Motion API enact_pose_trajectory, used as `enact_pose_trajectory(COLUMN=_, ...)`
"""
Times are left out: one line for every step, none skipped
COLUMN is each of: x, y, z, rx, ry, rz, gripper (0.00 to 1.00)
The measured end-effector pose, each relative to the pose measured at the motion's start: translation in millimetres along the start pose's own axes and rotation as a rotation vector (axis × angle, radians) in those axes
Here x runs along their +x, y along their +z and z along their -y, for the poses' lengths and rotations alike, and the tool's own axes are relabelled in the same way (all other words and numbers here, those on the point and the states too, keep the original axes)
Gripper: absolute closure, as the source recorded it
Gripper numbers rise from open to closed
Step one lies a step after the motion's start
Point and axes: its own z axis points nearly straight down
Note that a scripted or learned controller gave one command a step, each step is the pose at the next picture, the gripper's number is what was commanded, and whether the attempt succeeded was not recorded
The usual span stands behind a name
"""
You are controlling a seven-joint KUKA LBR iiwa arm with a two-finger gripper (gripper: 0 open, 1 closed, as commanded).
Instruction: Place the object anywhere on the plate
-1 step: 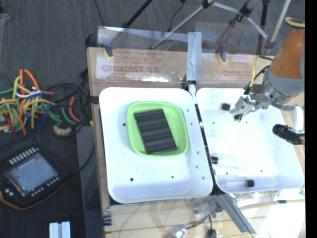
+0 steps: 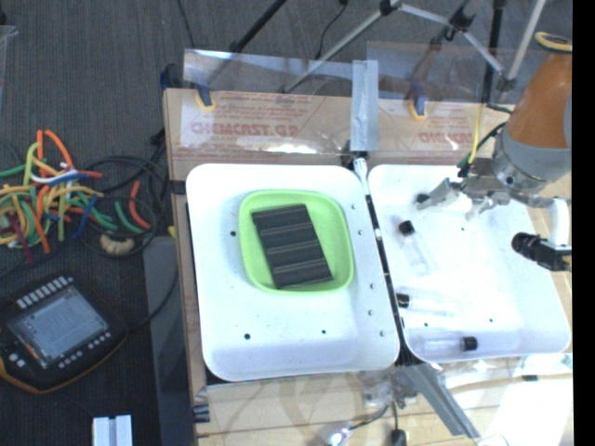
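Looks basically done to me: the dark ridged block (image 2: 293,246) is already lying on the green plate (image 2: 253,214) in the left bin (image 2: 214,323), while the gripper (image 2: 456,193) hangs spread wide and holding nothing over the right bin (image 2: 539,314).

- The two white bins (image 2: 288,342) look like smooth moulded plastic with a faint sheen.
- The green plate (image 2: 249,249) looks like smooth, slightly glossy plastic.
- The dark ribbed block (image 2: 293,246) on it looks matt.
- The arm's orange band (image 2: 548,100) looks satin-smooth.
- The worktop (image 2: 279,128) edge looks like bare wood.
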Motion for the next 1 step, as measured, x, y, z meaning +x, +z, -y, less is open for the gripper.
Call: enact_pose_trajectory(x=-13.2, y=-25.5, z=-11.2, rx=-0.001, ry=-0.012, rz=0.0, gripper=0.0)
